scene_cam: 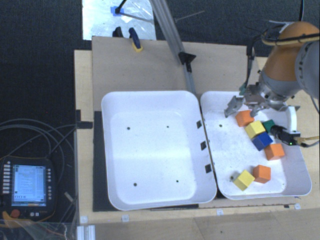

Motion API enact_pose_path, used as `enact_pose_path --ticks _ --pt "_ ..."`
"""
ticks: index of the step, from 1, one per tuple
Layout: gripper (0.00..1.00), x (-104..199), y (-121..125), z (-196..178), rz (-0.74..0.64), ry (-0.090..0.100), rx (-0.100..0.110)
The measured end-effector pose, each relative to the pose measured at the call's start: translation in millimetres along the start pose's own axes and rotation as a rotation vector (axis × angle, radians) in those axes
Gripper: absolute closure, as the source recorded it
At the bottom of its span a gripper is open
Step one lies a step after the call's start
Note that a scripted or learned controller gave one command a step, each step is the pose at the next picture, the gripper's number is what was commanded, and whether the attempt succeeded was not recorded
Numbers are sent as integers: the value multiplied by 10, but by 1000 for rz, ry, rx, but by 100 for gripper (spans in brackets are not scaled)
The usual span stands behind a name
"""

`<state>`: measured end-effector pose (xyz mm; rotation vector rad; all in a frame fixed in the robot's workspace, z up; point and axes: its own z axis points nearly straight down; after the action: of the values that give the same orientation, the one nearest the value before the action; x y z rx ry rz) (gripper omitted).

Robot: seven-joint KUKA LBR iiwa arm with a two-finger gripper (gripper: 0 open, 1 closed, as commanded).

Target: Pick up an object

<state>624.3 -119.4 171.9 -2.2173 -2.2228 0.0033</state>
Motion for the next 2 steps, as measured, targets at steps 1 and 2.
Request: enact_pose_path --ticks 1,2 --pt "0 -86 -21 515 1 -4 -11" --pt "0 -117 24 577 1 -7 -16"
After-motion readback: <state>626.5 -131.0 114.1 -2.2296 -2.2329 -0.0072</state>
